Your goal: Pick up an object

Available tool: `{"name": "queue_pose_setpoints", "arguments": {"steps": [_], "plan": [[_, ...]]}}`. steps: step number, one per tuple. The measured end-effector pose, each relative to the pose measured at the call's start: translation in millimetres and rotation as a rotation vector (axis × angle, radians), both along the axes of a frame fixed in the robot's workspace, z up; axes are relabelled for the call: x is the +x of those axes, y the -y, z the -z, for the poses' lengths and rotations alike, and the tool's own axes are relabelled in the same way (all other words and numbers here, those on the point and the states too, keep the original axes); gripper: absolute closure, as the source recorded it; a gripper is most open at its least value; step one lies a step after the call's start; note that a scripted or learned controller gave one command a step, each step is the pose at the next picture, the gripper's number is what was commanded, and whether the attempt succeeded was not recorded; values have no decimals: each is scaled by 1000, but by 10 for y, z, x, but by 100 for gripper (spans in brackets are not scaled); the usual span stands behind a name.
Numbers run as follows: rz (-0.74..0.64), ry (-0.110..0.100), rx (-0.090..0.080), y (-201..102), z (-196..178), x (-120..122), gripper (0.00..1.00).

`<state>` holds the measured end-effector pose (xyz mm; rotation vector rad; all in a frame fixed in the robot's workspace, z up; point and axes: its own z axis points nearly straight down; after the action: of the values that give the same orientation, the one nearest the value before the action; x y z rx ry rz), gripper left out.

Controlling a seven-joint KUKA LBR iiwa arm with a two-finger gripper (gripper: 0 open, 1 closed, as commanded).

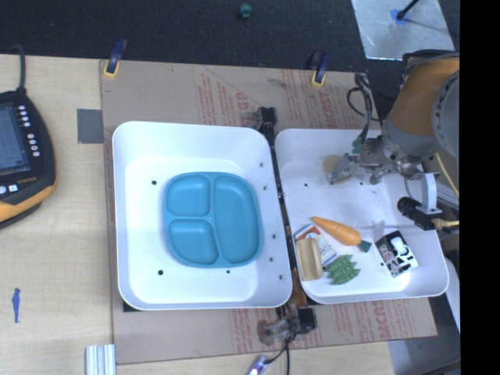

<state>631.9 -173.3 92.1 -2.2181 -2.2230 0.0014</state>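
My gripper (pixel 344 170) hung over the far part of the right bin (pixel 312 143), fingers spread and holding nothing. I was, I judged, at the approach step. The carrot (pixel 337 230) lay near the bin's near edge; next I needed to descend over it.

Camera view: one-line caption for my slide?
Gripper hovers in right bin above carrot; blue divided plate in left bin.
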Motion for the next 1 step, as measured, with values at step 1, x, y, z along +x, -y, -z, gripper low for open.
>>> {"name": "queue_pose_setpoints", "arguments": {"steps": [1], "plan": [[-2, 0, -1, -467, 0, 247, 0]]}}
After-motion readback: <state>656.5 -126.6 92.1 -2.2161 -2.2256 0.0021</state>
